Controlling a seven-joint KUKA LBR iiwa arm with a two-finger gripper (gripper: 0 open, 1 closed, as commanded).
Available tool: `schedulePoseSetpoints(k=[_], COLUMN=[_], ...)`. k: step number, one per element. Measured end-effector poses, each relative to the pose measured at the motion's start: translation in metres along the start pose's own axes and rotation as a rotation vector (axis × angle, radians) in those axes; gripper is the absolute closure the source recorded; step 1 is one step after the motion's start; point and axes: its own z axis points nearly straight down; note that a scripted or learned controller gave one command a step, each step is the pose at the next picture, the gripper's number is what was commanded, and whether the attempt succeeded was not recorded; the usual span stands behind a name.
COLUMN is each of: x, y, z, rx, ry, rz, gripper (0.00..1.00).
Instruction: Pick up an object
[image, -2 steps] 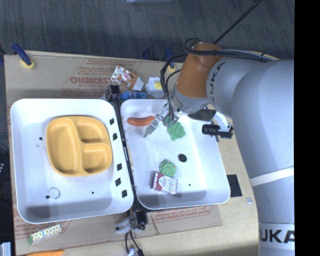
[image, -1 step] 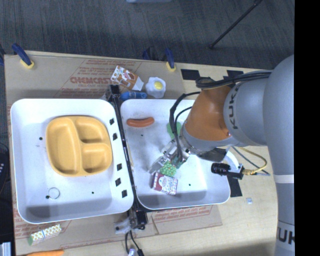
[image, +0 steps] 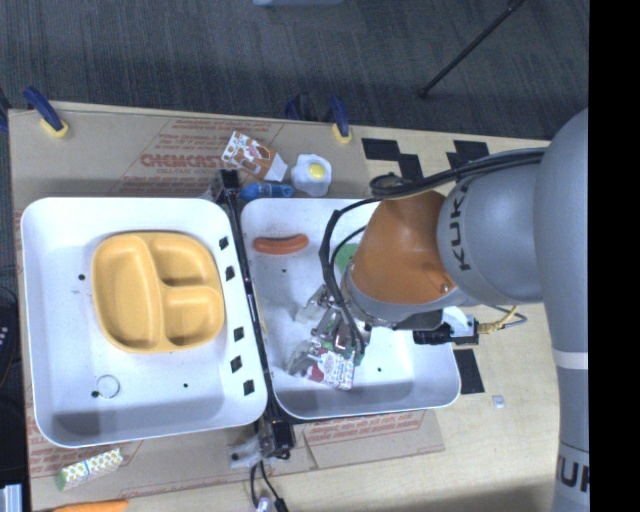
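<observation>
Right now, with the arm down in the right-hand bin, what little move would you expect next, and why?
Probably a short, straight lift. The gripper is low in the right bin, right over a small red and white packet near the front wall. Raising it slightly would show whether the packet comes along. The hot dog at the back lies well apart, so nothing else seems in the way.

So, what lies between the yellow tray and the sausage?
In the camera view, between the yellow tray and the sausage lie bare white bin floor and the two bins' adjoining rims.
</observation>
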Motion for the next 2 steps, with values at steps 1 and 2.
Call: schedulePoseSetpoints(k=[1,2], x=[0.025,0.036], y=[-0.016,-0.01], z=[0.0,0.0], rx=[0.0,0.0], ry=[0.0,0.0], rz=[-0.228,-0.238], gripper=[0.0,0.0])
